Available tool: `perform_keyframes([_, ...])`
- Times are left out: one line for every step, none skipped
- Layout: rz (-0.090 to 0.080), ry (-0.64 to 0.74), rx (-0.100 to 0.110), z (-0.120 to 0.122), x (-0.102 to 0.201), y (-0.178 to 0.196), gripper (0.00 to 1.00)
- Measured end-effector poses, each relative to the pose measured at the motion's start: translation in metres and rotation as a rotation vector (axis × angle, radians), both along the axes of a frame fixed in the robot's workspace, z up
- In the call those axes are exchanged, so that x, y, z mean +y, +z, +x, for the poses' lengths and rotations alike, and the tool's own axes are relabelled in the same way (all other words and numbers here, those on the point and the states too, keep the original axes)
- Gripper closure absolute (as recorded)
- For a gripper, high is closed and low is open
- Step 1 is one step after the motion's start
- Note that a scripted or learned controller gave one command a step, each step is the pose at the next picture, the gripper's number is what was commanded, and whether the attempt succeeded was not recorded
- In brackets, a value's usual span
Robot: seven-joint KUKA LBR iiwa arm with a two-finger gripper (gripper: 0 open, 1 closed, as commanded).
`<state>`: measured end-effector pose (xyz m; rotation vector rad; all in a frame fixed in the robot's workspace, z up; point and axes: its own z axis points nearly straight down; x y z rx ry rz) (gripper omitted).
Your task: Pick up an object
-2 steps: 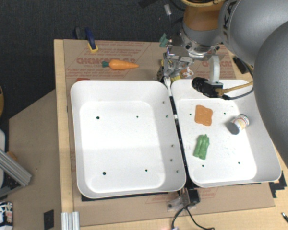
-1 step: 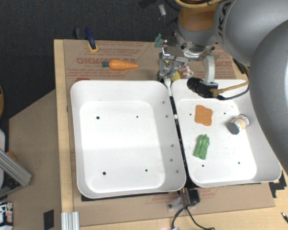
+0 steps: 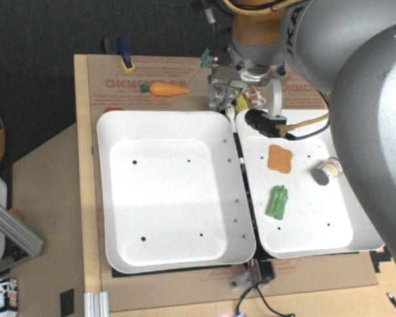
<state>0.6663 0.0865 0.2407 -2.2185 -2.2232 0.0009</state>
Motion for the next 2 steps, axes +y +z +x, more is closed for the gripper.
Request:
perform_keyframes([0.0,0.001,0.0,0.0,0.026,-0.006,1.0])
perform_keyframes([0.001,0.001,-0.004,0.0,0.048,0.001,1.0])
